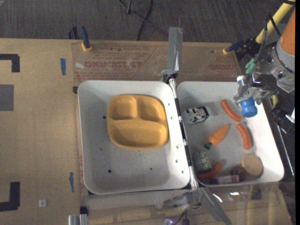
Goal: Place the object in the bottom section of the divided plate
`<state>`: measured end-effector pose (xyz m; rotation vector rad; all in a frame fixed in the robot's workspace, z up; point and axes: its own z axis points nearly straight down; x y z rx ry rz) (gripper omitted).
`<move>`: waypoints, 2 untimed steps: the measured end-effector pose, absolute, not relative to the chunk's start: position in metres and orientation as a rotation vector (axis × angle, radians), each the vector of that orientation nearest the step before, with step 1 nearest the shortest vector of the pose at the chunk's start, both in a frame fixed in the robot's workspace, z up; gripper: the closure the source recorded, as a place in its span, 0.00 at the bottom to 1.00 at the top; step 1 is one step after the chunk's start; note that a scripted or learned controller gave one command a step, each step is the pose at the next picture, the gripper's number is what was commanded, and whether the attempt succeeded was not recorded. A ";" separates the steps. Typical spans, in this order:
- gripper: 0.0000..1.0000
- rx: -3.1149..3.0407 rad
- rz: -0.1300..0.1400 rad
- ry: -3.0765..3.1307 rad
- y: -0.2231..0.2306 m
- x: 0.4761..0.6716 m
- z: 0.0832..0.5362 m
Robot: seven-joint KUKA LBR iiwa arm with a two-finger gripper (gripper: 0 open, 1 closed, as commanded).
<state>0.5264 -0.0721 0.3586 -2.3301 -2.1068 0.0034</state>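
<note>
Arm reaching in from right, gripper [247, 99] hovering over right bin [274, 172], blue-tipped; finger state: cannot tell. Yellow divided plate [137, 121] sitting in left bin [93, 172]. Sausages [230, 110], carrot [218, 136], milk carton [196, 115] lying nearby.

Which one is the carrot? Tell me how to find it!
Look in the right white bin, the one crowded with toys. Near its middle lies the carrot, slanting between the little milk carton and a sausage. It is the only orange thing with a pointed body and a green tip at its lower left end; the sausages are rounded at both ends.
</note>
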 end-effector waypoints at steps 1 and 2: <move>1.00 -2.431 0.003 -1.987 0.035 0.539 0.277; 1.00 -2.487 0.005 -1.916 0.083 0.535 0.248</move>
